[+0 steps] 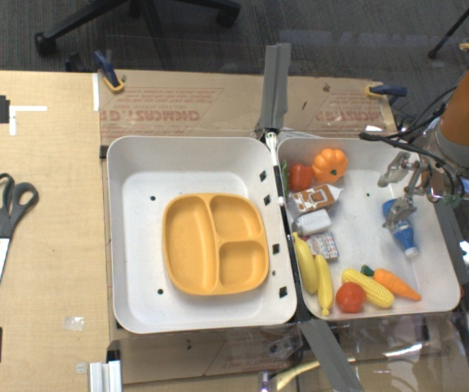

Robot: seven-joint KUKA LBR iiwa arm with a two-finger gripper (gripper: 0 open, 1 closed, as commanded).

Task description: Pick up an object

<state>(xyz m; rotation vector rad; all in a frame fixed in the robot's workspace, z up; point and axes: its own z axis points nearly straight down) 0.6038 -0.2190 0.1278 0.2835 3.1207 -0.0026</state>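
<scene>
Bench: 2 white bins side by side, left bin & right bin; scissors at far left.

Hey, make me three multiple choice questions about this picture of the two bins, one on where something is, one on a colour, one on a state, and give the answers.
1. Where is the divided plate?
A. left bin
B. right bin
C. on the bench by the scissors

2. What colour is the toy pumpkin?
A. green
B. orange
C. blue

3. How does the blue bottle lie?
A. inside the plate
B. on the right bin's floor
C. outside both bins

Answers: 1 A, the plate sits in the left bin. 2 B, it is orange. 3 B, it rests in the right bin below the end effector.
</scene>
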